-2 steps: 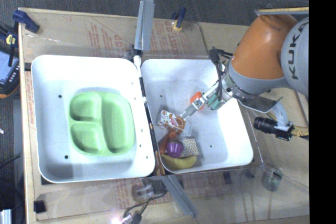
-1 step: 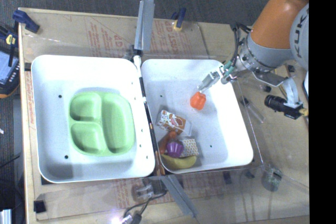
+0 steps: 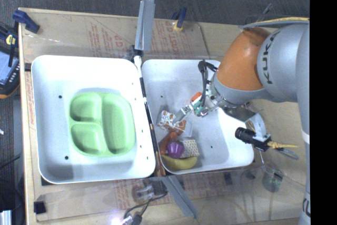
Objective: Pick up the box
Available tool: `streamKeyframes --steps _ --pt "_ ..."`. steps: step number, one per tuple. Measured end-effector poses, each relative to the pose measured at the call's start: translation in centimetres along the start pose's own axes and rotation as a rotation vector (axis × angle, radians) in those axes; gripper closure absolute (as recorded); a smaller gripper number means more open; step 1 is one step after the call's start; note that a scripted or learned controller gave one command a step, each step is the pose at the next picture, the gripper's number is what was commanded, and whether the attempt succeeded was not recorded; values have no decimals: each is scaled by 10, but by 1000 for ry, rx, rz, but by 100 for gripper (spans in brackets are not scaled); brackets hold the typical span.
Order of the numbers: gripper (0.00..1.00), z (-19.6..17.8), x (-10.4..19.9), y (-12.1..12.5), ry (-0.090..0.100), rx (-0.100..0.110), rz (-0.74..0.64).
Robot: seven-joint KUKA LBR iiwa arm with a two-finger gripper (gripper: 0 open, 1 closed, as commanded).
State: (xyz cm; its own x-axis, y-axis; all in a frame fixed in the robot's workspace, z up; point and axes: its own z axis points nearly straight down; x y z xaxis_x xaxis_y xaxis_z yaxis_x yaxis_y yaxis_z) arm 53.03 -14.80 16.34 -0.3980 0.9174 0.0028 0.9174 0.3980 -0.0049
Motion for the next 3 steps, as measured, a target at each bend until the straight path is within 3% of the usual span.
streamKeyframes --steps 1,2,3 --pt "0 46 22 -35 0 -1 -28" --pt "0 70 43 -37 -4 -9 146" --pt "100 60 43 -37 -4 -7 139"
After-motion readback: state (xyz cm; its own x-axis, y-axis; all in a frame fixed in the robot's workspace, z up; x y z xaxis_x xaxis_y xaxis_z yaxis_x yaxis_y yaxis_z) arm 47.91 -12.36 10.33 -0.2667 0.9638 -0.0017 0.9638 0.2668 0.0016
